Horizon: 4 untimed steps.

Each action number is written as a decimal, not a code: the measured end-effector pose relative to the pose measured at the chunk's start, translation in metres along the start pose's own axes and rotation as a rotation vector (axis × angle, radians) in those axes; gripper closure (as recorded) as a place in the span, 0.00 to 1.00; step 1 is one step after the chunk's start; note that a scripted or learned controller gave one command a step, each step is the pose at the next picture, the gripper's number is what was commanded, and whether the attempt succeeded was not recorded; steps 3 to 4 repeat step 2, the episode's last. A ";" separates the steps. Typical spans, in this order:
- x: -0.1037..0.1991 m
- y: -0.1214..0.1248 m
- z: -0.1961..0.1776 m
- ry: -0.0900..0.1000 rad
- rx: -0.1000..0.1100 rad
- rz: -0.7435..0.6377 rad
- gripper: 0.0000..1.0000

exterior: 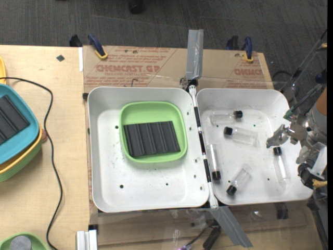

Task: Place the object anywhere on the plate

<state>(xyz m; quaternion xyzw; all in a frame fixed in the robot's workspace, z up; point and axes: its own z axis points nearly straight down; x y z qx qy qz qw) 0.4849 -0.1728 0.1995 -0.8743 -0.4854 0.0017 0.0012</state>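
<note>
A green square plate (152, 113) with a black ribbed mat (153, 138) lies in the left bin (104, 155). Several clear vials with black caps lie in the right bin (260, 191): one at the back (229, 117), one below it (242, 136), one along the left wall (213, 160), one at the front (239, 178), and one at the right (281, 165). My gripper (277, 139) hangs over the right bin's right side, just above the black cap of the rightmost vial. Nothing shows in its grasp.
A divider rim (200, 139) runs between the two bins. Stacked teal and green dishes (18, 134) and a black cable (52, 139) are on the wooden bench at left. Cardboard with clamps (135, 66) lies behind the bins.
</note>
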 end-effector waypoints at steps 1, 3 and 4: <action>-0.033 0.011 -0.040 -0.001 0.000 0.258 0.00; -0.032 0.011 -0.167 -0.002 -0.001 0.472 0.00; -0.032 0.011 -0.167 -0.002 -0.001 0.472 0.00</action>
